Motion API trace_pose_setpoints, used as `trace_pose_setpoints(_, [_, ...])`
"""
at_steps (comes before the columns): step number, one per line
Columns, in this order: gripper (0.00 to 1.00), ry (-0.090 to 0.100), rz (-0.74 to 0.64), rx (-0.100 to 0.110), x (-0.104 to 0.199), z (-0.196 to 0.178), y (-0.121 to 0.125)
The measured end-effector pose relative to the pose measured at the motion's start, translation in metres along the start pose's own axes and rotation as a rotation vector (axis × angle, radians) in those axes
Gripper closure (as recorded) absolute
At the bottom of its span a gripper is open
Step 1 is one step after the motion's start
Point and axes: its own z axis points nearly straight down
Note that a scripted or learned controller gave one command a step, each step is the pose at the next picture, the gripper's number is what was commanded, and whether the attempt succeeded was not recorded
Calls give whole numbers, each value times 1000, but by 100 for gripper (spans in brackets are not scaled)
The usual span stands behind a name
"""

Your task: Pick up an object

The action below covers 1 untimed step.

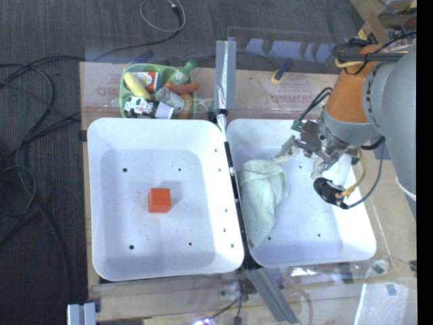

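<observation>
An orange cube (pixel 160 200) lies in the middle of the left white bin (pixel 108 249). A pale green cloth (pixel 262 193) lies crumpled against the left wall of the right white bin (pixel 352 246). My gripper (pixel 292 145) hangs over the upper middle of the right bin, just above and to the right of the cloth's top corner. The grey arm with its orange band (pixel 348 97) reaches in from the right behind it. Nothing shows held in the gripper. A black cable loop (pixel 329 189) dangles under the wrist.
A green basket (pixel 157 90) of small toys sits behind the left bin. A metal post (pixel 225 73) stands at the back between the two bins. Clear panels edge the right bin at the back and front. Cables trail on the dark floor at left.
</observation>
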Motion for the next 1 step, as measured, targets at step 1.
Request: trace_pose_setpoints(1, [0, 0, 112, -1, -40, -94, -3])
